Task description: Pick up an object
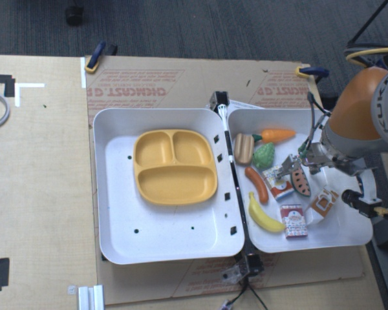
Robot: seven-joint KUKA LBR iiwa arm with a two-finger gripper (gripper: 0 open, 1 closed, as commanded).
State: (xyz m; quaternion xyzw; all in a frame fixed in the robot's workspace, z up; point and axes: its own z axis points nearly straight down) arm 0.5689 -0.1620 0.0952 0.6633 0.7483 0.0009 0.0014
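The right bin holds several toy foods: an orange carrot, a tan bun, a green leafy piece, a red sausage, a yellow banana, a watermelon slice, a red box, a red and white packet and an orange and white packet. My gripper is low in this bin, just left of the watermelon slice and above the red and white packet. Nothing is visibly lifted.
The left bin holds a yellow divided plate. A black-clipped divider separates the two bins. The grey and orange arm hangs over the right bin's far right side. Cardboard lies beneath both bins.
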